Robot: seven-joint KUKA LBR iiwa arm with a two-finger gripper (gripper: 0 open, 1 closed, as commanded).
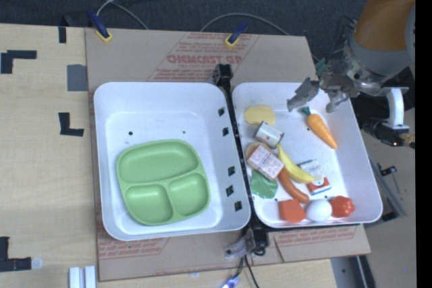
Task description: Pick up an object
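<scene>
Progress on the pick looks slight, judged from how things lie: nothing sits between the fingers of the gripper (316, 102), which hangs at the upper right of the frame over the top edge of the right bin (361, 165) with its two fingers spread apart and empty. Just below it, near the bin's upper right, lies the carrot (322, 130), the closest candidate, resting on the bin floor and seemingly just clear of the fingertips. The other toys crowd the lower middle of the frame: a yellow round piece (258, 114), a small can (268, 135), a boxed snack (264, 160), a banana (294, 166), a green leaf piece (263, 186), a white egg (318, 210) and a red pepper (342, 206). The left bin (108, 111) holds a green divided plate (163, 181). What remains, by this reading, is nearly everything: descending onto one object, closing on it and lifting it free
</scene>
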